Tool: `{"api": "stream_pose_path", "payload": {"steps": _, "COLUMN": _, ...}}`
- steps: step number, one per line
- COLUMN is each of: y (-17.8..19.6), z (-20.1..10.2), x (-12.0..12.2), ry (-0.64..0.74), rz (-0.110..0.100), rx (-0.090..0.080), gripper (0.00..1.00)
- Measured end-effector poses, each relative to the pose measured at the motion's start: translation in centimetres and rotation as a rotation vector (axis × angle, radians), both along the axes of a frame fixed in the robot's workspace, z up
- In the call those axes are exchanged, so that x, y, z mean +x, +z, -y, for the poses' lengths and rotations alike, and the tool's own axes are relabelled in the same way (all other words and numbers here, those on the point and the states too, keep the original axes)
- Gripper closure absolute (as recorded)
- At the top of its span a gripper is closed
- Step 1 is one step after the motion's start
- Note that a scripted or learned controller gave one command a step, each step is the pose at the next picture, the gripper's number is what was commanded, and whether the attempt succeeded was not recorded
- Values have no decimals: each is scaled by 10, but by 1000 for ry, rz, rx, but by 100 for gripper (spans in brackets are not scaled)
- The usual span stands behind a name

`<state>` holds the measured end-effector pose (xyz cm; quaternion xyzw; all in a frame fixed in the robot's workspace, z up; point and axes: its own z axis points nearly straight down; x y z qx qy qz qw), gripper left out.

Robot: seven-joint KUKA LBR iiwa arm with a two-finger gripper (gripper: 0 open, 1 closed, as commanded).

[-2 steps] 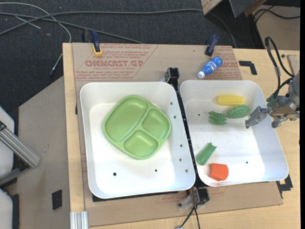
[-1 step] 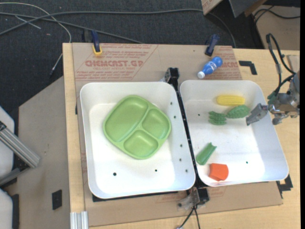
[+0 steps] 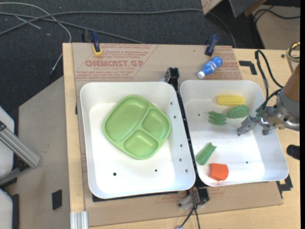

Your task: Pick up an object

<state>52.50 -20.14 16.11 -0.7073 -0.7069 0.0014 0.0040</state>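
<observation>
The right bin (image 3: 267, 163) holds a yellow corn cob (image 3: 230, 99), two green leafy toys (image 3: 218, 118) (image 3: 238, 111), a green pod (image 3: 206, 153) and an orange-red block (image 3: 218, 171). My gripper (image 3: 255, 127) hovers over the bin's right side, just right of and below the leafy toys. It is open, its fingers (image 3: 244, 128) spread apart with nothing between them. The arm comes in from the right edge.
The left bin (image 3: 95, 171) holds a light green divided plate (image 3: 137, 126). A small blue and white bottle (image 3: 210, 67) lies on the cardboard behind the right bin. Clamps (image 3: 171, 74) sit where the two bins meet at the back.
</observation>
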Motion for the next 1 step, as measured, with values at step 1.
{"api": "stream_pose_path", "payload": {"steps": 1, "y": -43, "z": -7, "x": 1, "ry": 1, "rz": 6, "rx": -2, "gripper": 0}}
